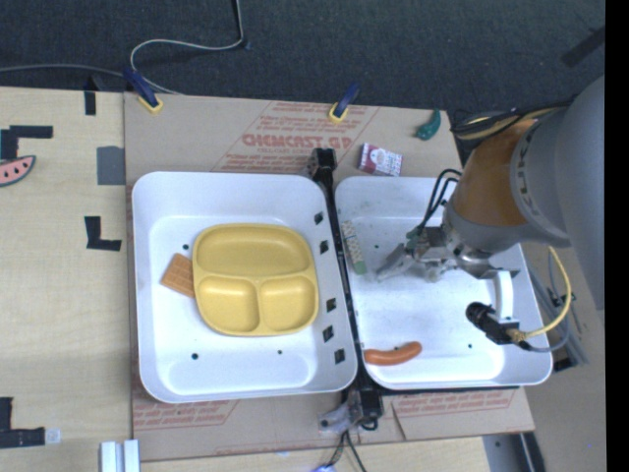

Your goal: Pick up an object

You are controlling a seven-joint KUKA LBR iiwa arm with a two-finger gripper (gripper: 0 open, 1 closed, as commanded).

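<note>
My gripper (405, 262) hangs low over the middle of the right bin (442, 367), pointing left, with the grey arm and its orange band (486, 180) behind it. An orange sausage (392, 353) lies near that bin's front left corner, well below the gripper. A small greenish item (355, 254) rests against the bin's left wall, just left of the gripper. In the left bin (167, 362), a yellow divided plate (257, 276) lies flat. A brown waffle-like piece (178, 275) sticks out from under the plate's left edge.
A small red and white packet (378, 159) lies on the cardboard behind the right bin. Yellow clamps (344, 106) and a teal clip (428, 124) sit at the cardboard's far edge. A black divider (334, 264) runs between the bins.
</note>
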